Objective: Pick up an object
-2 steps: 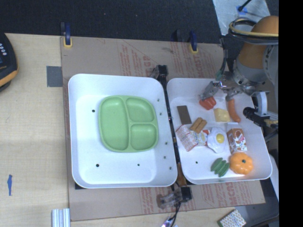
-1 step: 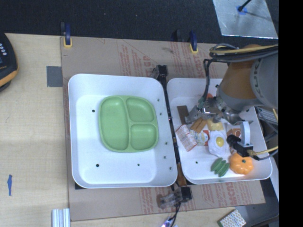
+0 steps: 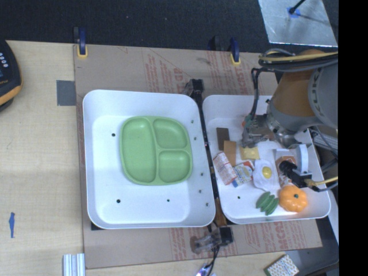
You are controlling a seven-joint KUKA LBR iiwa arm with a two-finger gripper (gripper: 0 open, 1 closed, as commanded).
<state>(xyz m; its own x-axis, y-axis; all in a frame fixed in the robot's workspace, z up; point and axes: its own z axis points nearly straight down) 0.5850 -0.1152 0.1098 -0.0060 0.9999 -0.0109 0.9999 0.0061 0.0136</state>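
My gripper [image 3: 250,134] hangs low in the right bin [image 3: 230,211], near its back middle. Just below it lies a small pale yellow slab [image 3: 250,153], with a tan block [image 3: 230,150] and a dark brown block [image 3: 222,134] to its left. Further forward are a red and white packet [image 3: 225,168], a fried egg toy [image 3: 265,173], a green pod [image 3: 266,203] and an orange pumpkin [image 3: 293,199]. I see nothing between the gripper's tips.
The left bin [image 3: 103,211] holds a green divided plate [image 3: 155,149]. The grey arm with its orange band [image 3: 299,91] covers the right bin's back right corner. A black and orange device [image 3: 7,73] sits at the bench's far left.
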